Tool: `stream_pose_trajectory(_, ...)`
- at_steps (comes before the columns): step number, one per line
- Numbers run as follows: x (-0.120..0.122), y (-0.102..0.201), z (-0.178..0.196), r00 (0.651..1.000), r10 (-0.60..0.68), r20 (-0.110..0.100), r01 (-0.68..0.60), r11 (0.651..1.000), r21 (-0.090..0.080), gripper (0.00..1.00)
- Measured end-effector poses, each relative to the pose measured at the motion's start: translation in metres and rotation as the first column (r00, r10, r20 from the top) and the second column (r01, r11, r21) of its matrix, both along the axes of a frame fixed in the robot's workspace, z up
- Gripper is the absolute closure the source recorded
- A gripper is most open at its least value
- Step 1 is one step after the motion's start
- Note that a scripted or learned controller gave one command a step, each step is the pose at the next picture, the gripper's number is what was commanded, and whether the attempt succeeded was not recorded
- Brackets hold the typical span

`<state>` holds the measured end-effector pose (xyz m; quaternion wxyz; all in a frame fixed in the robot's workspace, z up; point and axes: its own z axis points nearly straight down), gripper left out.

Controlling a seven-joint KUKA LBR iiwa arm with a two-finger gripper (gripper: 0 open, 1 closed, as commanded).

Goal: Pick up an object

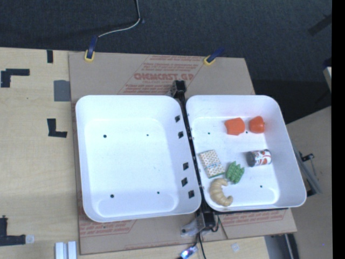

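Note:
The right bin holds several small objects. An orange block and a smaller orange piece lie side by side near its back. A small red and white can lies on its side toward the right. A patterned beige card or box sits near the divider, with a green leafy toy just right of it. A tan croissant-shaped toy lies at the front.
The left bin sits beside the right one, joined along a black-clipped seam. Both rest on a cardboard sheet on a wooden bench. A white cable runs across the dark floor behind.

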<state>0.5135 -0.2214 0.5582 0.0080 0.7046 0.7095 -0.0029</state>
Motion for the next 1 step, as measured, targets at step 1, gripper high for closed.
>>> stream_pose_trajectory(1,0.0005,0.0001,0.0101,1.0,0.0,0.001,0.0,1.0,-0.001,1.0)
